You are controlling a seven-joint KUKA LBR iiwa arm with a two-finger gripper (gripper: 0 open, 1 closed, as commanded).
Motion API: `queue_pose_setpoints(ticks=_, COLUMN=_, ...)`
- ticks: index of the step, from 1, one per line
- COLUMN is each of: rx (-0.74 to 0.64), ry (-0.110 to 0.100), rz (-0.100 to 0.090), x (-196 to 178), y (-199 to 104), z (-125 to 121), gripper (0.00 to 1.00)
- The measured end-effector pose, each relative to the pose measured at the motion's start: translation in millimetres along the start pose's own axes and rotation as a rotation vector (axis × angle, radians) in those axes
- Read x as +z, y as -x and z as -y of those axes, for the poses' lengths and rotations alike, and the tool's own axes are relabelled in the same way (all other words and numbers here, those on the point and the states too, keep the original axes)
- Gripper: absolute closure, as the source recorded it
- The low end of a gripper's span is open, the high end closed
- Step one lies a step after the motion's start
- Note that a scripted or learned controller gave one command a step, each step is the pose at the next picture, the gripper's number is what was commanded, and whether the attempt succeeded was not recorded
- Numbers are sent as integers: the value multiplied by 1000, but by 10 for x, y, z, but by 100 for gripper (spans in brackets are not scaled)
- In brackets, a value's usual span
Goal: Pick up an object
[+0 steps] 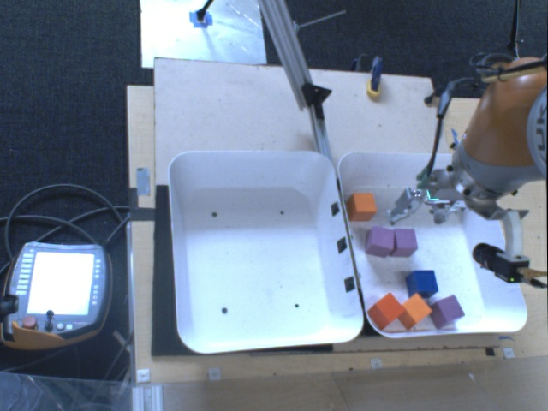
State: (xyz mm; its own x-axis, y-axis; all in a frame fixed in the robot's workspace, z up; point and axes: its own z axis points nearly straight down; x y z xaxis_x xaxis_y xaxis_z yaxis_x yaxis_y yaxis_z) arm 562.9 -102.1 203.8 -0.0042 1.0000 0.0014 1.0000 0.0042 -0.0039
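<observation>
The right bin holds several small blocks. An orange block lies near its left wall. Two purple blocks sit side by side at the middle. A blue block lies lower down, with two orange blocks and a purple block by the front rim. My gripper hangs over the bin's upper middle, just above the two purple blocks and right of the orange one. Its metal fingers stand apart, open, with nothing between them.
The left bin lies beside the right one, sharing a middle rim. A slanted metal pole crosses above the bench. A teach pendant with cables rests at far left. A yellow clamp sits at the board's back edge.
</observation>
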Motion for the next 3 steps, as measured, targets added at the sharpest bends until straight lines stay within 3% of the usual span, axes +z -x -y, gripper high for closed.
queue_pose_setpoints(ticks=1, rx=2, ry=5, rz=1, x=-23, y=3, z=-9, gripper=0)
queue_pose_setpoints(ticks=3, rx=3, ry=7, rz=-1, x=837, y=54, z=-98, gripper=0)
